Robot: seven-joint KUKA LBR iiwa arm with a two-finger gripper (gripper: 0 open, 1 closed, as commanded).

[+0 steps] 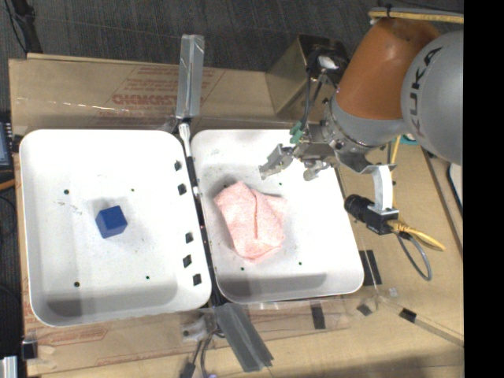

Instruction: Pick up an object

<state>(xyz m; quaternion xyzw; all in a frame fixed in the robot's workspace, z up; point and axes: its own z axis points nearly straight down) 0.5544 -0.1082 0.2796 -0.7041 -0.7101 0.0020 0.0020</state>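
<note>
Pink crumpled cloth (250, 220) lies mid-frame in the right bin (335, 270), nothing touching it. Gripper (293, 165) hangs above that bin's upper part, up-right of the cloth, fingers spread apart with nothing between them. Blue cube (111, 220) sits in the left bin (47, 290).

Grey arm (425, 77) bent in from the right, fingers (273, 162) spread, empty.
</note>
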